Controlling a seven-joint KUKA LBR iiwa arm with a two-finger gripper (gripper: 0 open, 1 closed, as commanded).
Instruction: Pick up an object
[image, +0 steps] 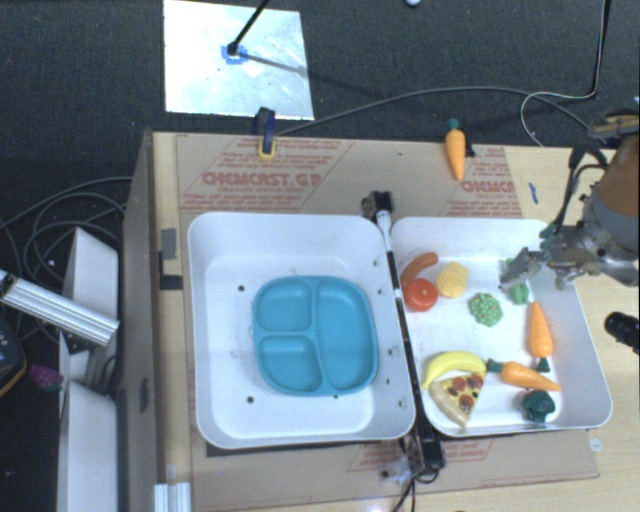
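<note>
Hovering at the frame's right, the gripper (522, 275) hangs over the right bin (592, 372). A green piece (518, 293) sits just beside it. Jaw state can't be told.

We see the arm (618, 215) cut off by the right edge, so its upper part is out of sight. The gripper (522, 270) is blurred, and we cannot tell how it stands. It partly covers a small green thing (518, 294) that we cannot name.

gripper (522, 270) above right bin (500, 240), blue tray (315, 335)
</note>
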